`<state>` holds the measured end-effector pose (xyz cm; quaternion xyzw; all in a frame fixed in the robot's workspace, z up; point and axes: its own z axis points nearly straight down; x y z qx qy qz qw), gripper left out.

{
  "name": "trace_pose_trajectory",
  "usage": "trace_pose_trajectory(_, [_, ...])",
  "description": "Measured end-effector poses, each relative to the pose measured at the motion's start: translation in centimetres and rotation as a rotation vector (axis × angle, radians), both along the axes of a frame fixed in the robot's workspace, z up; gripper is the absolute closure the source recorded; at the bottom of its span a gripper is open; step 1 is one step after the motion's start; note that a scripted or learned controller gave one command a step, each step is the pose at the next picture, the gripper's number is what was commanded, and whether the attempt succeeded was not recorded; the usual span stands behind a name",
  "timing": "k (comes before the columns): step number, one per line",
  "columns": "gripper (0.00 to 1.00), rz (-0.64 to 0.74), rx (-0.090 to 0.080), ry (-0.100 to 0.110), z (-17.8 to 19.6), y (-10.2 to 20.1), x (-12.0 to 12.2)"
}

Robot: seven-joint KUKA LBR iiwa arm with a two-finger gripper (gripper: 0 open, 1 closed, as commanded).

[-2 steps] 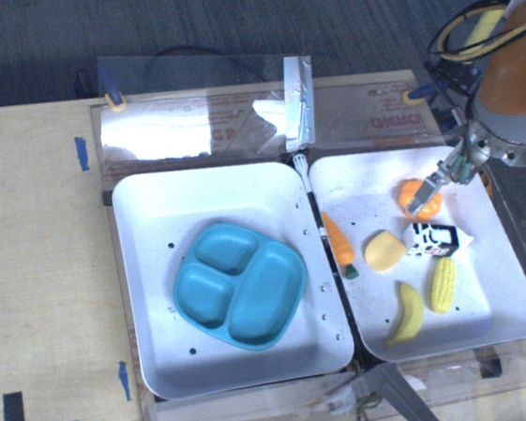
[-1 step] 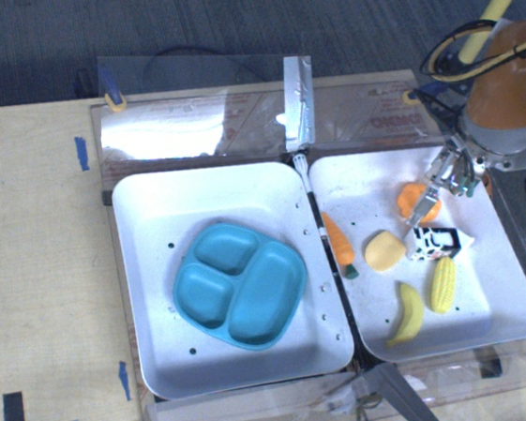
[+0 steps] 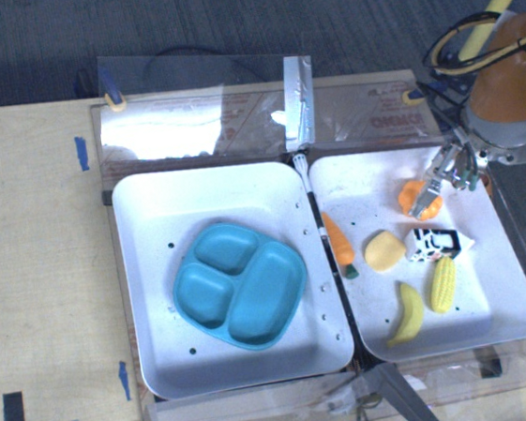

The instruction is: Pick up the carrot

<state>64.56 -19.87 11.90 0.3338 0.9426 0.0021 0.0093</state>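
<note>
Looking down on two white bins, nearest first: banana (image 3: 406, 313) and corn cob (image 3: 442, 284) at the right bin's (image 3: 515, 308) front, then a pale yellow lump (image 3: 385, 250) and a black-and-white toy (image 3: 434, 244). Lying tight along that bin's left wall, the carrot (image 3: 339, 243), probably awkward to straddle there. Sitting in the left bin (image 3: 157, 358), a blue divided plate (image 3: 240, 282). Farther back, hovering over an orange item (image 3: 415, 197), well apart from the carrot: gripper (image 3: 433, 190), spread or pinched, cannot tell.
</note>
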Motion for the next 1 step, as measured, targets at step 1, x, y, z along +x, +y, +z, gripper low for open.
trace_pose_trajectory(1, [1.00, -0.051, 0.002, 0.006, 9.60, 6.52, 1.02])
